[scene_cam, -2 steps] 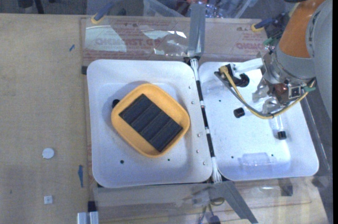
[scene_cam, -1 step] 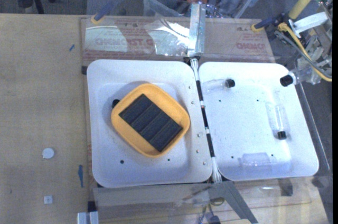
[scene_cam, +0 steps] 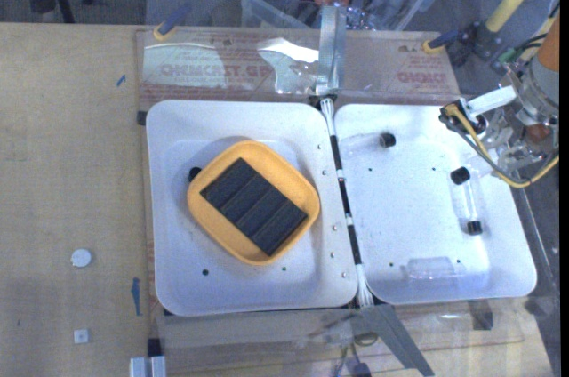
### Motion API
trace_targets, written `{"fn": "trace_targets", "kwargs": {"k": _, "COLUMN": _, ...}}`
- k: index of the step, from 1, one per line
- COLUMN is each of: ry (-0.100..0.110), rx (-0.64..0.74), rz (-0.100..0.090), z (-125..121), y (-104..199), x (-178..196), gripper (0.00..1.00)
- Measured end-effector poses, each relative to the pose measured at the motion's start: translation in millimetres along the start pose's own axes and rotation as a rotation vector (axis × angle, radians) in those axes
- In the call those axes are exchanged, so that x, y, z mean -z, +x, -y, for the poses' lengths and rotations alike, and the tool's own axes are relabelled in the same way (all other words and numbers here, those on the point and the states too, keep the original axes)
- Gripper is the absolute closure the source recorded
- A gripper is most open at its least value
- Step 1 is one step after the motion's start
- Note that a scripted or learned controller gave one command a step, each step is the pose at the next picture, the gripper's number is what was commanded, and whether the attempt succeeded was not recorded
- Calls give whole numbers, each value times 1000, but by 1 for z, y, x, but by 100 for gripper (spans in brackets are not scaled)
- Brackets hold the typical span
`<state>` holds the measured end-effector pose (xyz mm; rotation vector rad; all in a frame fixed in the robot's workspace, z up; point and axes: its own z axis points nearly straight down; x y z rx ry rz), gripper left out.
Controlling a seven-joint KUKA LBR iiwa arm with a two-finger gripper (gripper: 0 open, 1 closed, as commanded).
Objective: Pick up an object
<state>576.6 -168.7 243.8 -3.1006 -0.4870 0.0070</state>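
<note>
Two white bins sit on the tan counter [scene_cam: 62, 144]. The yellow tray [scene_cam: 253, 202] lies flat in the left bin [scene_cam: 169, 277], centre-left of frame; the gripper [scene_cam: 498, 131] hangs at far right. Best approach: cross over, grip a raised rim edge.

Single fixed camera above the table [scene_cam: 71, 144], angled down; both white bins [scene_cam: 169, 277] fully framed at mid-distance.

Tabletop [scene_cam: 71, 144]: tan, bare at left.
Left bin [scene_cam: 169, 277]: white, touching its neighbour.
Right bin [scene_cam: 409, 215]: white.
Small white disc [scene_cam: 81, 258]: on tabletop, left of bins.
</note>
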Motion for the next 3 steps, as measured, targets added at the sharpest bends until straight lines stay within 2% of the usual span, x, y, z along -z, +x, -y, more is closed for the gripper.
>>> {"fn": "trace_targets", "kwargs": {"k": 1, "ry": 2, "rx": -112, "rz": 1, "z": 11, "y": -53, "x": 11, "gripper": 100}}
{"fn": "trace_targets", "kwargs": {"k": 2, "ry": -3, "rx": -109, "rz": -2, "z": 11, "y": 46, "x": -12, "gripper": 100}}
{"fn": "trace_targets", "kwargs": {"k": 3, "ry": 0, "rx": -112, "rz": 0, "z": 63, "y": -44, "x": 9, "gripper": 100}}
